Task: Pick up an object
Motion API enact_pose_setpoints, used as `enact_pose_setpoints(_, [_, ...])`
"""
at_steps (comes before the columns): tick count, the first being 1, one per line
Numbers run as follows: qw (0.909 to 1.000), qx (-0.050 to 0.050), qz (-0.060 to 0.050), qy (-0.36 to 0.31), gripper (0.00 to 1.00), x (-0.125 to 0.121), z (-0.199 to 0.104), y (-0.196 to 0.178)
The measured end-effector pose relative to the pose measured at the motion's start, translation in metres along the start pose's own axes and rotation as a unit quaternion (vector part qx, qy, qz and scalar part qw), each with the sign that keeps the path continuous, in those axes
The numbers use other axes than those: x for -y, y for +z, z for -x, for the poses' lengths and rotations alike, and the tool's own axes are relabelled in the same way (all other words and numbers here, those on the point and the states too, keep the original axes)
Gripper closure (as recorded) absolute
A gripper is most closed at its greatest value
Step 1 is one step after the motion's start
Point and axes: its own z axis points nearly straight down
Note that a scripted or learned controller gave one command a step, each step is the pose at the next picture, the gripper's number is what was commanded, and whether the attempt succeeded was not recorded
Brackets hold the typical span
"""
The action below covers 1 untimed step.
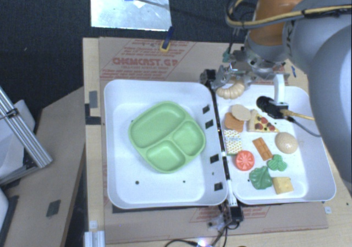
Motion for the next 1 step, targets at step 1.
enact_pose_setpoints(1, [1.0000, 0.000, 0.000, 0.001, 1.00, 0.0039, 0.0096, -0.0038])
